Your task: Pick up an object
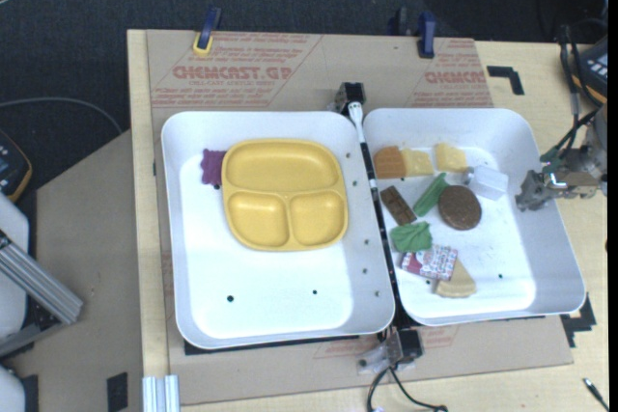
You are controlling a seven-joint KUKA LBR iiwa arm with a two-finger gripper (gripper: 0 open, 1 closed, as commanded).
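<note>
The right bin (541, 285) holds several small toy foods. Among them are a round brown patty (460, 206), a green pod (430, 194), a dark brown bar (397, 205), a green leaf (410, 235), a tan bread piece (389, 162), a yellow block (450, 156), a whitish lump (488, 180), a red-and-white packet (432, 260) and a tan wedge (456, 282). My gripper (531, 195) hangs over the right bin's right side, to the right of the patty and the whitish lump. Nothing shows between it and the bin floor.
The left bin (261, 304) carries a yellow divided plate (285, 193) with a purple piece (211, 166) at its left edge. Clamps (204, 36) hold the cardboard board at the back. Cables run at the bench's right edge (579, 125).
</note>
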